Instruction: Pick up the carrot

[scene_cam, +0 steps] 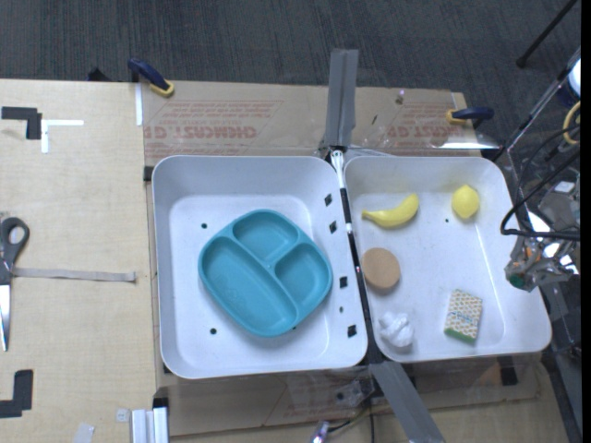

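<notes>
The left bin (171, 275) bears a blue divided plate (266, 272); the right bin (494, 247) bears a banana (392, 212) and a lemon (465, 202). I cannot tell where the carrot lies (probably stiff, light and tapered, so pinch it across the thick middle). Whether the gripper (534, 268), by the right rim, is spread or pressed together cannot be told.

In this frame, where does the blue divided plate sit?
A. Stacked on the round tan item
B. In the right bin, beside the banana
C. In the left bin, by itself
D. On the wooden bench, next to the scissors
C: the blue divided plate lies flat in the left bin, while the banana lies in the right bin.
</notes>
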Robot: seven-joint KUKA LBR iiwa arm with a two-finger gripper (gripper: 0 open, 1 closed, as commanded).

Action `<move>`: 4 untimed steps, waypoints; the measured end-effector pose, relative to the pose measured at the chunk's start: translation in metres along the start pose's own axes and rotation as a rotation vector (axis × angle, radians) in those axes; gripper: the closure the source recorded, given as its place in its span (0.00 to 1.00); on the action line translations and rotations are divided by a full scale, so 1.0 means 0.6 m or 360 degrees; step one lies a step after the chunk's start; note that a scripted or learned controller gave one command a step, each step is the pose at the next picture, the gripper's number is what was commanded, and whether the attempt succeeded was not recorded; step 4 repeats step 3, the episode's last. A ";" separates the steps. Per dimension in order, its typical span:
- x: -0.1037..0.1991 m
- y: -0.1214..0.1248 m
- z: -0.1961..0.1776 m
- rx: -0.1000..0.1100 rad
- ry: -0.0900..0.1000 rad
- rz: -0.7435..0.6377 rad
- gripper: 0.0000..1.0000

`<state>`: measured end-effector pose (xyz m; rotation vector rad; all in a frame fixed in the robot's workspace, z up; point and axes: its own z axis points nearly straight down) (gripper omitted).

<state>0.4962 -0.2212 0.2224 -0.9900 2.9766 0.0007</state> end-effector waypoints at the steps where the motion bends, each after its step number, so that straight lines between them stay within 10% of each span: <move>1: -0.039 -0.028 0.019 -0.0002 -0.0001 -0.0474 1.00; 2: 0.022 0.016 -0.072 0.0001 -0.0001 -0.0576 1.00; 4: 0.010 0.009 0.033 -0.0005 0.0000 -0.0760 1.00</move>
